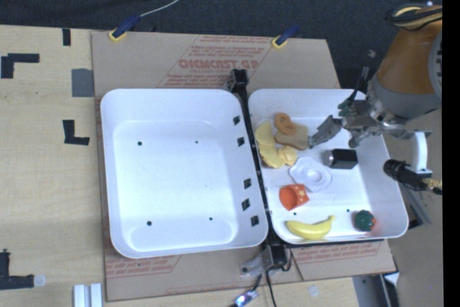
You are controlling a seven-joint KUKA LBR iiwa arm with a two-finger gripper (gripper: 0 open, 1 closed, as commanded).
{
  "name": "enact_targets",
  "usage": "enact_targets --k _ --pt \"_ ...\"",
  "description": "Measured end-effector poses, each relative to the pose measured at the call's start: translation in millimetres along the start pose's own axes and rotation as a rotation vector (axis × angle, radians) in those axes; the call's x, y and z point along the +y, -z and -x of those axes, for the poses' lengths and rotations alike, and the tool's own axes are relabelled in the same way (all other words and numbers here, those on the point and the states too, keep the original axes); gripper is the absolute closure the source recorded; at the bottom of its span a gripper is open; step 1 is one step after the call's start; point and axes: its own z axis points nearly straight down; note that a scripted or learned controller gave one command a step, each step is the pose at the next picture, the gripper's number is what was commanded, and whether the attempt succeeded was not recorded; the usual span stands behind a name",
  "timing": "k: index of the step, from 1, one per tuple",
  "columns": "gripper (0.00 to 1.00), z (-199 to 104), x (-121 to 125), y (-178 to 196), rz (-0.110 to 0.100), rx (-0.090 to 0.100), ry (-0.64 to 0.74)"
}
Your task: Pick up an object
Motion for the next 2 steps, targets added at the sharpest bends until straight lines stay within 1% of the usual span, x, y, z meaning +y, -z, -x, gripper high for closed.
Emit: enact_targets --k 1,2 --pt "0.0 40.0 39.1 -36.9 0.0 -0.002 -0.002" --pt "0.0 76.5 111.2 -47.0 0.004 -0.002 0.001"
